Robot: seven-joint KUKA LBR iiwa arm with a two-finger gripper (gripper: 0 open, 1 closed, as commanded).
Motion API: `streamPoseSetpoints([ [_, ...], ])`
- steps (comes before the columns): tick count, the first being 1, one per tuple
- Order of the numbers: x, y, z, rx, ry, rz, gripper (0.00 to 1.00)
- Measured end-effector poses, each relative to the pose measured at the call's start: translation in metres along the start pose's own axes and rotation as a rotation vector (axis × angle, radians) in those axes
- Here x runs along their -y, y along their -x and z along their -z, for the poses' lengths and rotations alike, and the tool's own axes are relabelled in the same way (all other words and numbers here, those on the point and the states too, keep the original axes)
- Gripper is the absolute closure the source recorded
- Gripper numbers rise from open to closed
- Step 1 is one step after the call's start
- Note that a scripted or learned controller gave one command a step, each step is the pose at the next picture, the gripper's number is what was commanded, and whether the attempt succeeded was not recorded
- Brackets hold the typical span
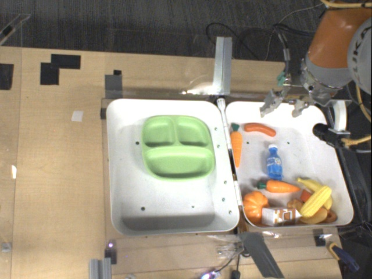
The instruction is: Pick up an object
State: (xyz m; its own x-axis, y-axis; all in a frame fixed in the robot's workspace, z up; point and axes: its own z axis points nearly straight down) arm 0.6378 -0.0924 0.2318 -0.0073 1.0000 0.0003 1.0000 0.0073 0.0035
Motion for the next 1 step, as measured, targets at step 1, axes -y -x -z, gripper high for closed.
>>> streamPoseSetpoints([
  [1,0.0063,0.0224,-0.1356,0.000,0.002,0.027,0.00],
])
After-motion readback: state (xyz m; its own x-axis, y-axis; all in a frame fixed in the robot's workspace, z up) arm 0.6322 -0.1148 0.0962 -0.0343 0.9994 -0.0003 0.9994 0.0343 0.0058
